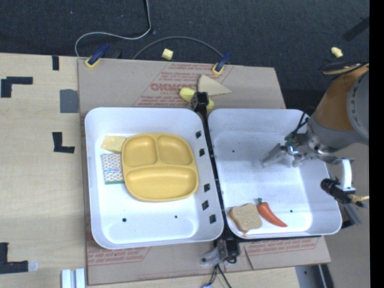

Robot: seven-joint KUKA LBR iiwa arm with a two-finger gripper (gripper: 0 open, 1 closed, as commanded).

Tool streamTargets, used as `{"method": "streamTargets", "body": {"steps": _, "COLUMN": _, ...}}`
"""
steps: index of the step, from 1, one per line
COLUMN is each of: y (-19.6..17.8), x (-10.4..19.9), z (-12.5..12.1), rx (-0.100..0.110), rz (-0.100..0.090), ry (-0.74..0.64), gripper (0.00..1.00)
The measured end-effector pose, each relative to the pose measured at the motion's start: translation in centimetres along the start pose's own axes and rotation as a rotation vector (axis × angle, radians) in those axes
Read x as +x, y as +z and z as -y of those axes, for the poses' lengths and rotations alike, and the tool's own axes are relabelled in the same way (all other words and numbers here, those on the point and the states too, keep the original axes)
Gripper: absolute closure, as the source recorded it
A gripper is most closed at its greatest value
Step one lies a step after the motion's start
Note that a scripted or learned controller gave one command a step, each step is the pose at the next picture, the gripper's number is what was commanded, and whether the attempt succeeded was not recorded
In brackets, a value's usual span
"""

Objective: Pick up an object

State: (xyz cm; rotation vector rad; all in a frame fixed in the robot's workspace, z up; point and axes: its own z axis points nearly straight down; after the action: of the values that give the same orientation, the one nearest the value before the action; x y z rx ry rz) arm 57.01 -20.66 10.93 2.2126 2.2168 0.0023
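Observation:
In the right bin (252, 114), a toy slice of bread (245, 217) lies at the front edge with an orange-red pepper (272, 215) just to its right. My gripper (275, 156) hangs over the middle of this bin, behind and to the right of both, and nothing shows in it. The grey arm with its orange band (339, 116) comes in from the right. The left bin (144, 224) holds a yellow divided plate (159, 166). A pale yellow slice (111, 143) and a small patterned packet (111, 167) lie at the plate's left side.
A black divider strip (207, 161) runs between the bins, with a yellow clamp (201, 98) at its far end. Both bins rest on cardboard (174, 80) held by blue clips. Cables cross the dark floor behind the bench.

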Motion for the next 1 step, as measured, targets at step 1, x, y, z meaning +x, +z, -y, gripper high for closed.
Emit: {"method": "streamTargets", "body": {"steps": 1, "y": 2.14, "x": 9.92, "z": 4.37, "rx": 0.005, "rz": -0.004, "ry": -0.004, "gripper": 0.0}}
